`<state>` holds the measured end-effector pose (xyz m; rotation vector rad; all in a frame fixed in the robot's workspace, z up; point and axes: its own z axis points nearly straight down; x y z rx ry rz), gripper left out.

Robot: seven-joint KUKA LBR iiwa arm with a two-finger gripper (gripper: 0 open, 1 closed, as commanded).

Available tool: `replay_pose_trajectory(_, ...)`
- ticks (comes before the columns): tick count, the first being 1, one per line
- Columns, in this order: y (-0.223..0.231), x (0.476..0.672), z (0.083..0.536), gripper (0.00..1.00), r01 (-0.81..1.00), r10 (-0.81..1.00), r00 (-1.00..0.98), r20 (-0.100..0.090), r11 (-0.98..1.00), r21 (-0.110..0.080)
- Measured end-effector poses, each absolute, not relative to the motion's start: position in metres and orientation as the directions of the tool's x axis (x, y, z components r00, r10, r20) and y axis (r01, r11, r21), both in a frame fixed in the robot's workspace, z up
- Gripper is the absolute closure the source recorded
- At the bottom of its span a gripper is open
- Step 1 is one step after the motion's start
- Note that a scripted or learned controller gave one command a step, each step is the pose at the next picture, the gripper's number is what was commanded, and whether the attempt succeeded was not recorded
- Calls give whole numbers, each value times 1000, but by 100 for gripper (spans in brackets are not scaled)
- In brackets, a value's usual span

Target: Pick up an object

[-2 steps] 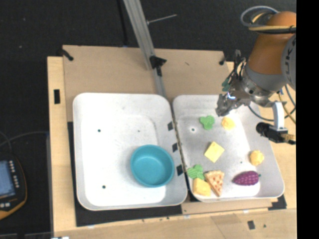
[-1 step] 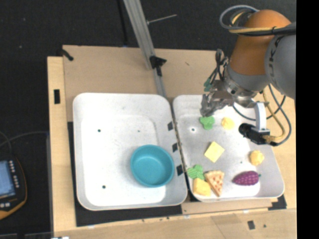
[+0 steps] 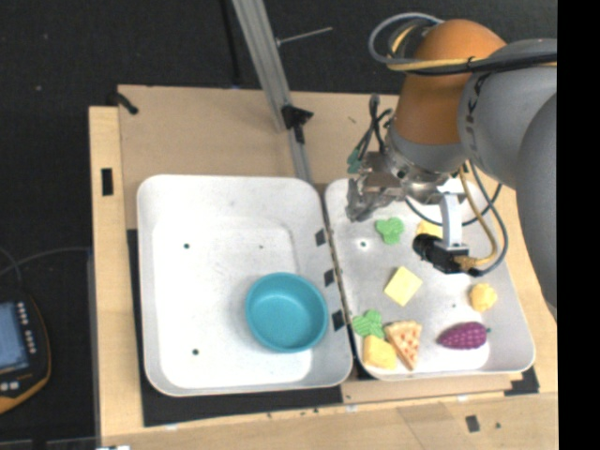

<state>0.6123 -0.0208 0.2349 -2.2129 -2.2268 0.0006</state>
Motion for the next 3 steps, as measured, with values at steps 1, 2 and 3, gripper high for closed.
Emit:
replay_pose_trajectory(1, 25, 609, 238, 100, 1000, 1000, -7, 3, 7, -2)
replay_pose_trajectory(2, 86, 619, 233, 100, 1000, 1000, -8, 2, 8, 2)
replay_pose_trajectory(3, 82, 619, 233, 0, 1000, 1000, -3, 0, 3, 1)
